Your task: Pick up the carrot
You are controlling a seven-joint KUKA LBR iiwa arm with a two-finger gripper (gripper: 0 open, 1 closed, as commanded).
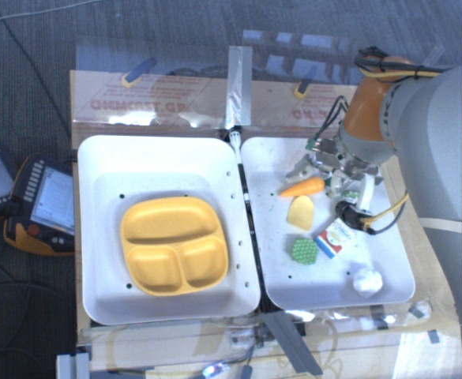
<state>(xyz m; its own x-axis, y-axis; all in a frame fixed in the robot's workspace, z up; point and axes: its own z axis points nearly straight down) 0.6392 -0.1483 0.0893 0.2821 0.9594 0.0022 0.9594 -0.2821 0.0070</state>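
Your gripper (323, 174) sat low over the right bin (388, 279), carrot (302, 187) right at its tips, just left. Couldn't tell if it had a grip.

Orange carrot (302, 187) in right bin

Yellow wedge (300, 212) crowds carrot (302, 187); left side free.
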